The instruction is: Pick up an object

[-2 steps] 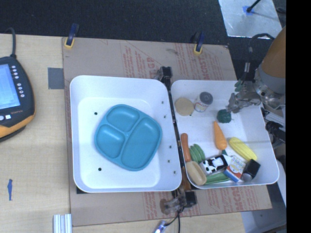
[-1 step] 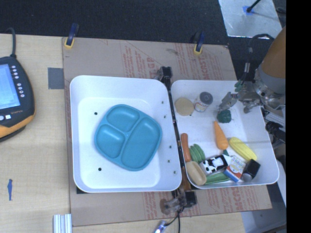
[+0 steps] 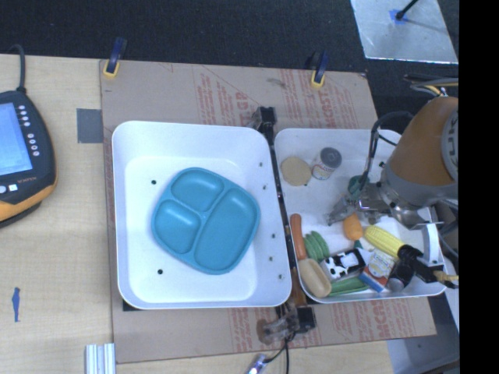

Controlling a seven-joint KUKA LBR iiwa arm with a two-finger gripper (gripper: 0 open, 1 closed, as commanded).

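Grey metal two-finger gripper (image 3: pixel 348 208) hangs low in right white bin (image 3: pixel 306 142); can't tell if it grips anything. Small orange ball (image 3: pixel 354 227) lies just below its tips, yellow corn cob (image 3: pixel 383 239) beside. Blue divided plate (image 3: pixel 205 220) in left white bin (image 3: pixel 132 150).

robotics lab | teach pendant (image 3: pixel 19 154) | clamped cardboard (image 3: pixel 234 92) | two bins (image 3: pixel 125 209)

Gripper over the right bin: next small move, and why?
Probably a short descent onto the orange ball. The gripper sits low in the right bin, just above and beside the ball, with nothing visibly between its fingers. The corn and green toy crowd close, so keep it slow.
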